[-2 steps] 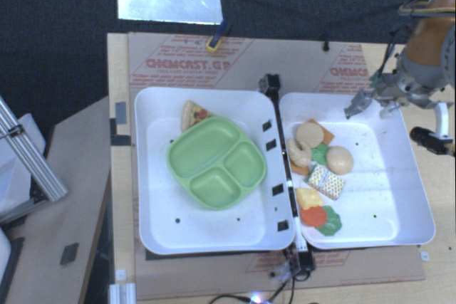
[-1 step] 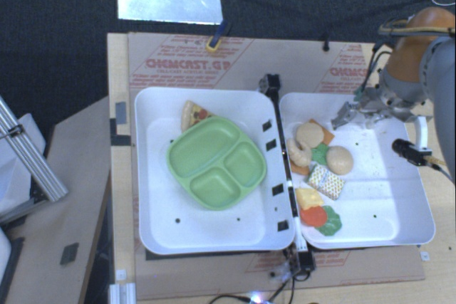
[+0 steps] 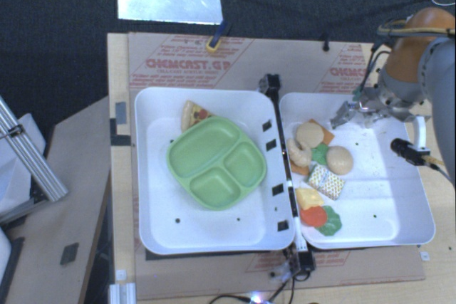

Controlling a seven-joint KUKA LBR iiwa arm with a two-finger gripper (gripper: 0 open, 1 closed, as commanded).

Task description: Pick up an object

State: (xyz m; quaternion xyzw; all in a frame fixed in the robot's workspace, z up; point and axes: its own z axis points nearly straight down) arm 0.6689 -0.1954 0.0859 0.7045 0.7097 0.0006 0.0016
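Pincer [image 3: 342,115], grip state unclear, hovers over right bin [image 3: 399,224]; one green tray [image 3: 216,162] in left bin [image 3: 153,224].

A single fixed camera looks down on my desk [image 3: 214,57] at a slant from above. It frames both white bins [image 3: 153,224] side by side. My arm [image 3: 427,57] enters from the right edge.

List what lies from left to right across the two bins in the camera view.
Pizza slice → green divided plate → black divider clips → checkered packet → gripper, above the right bin.
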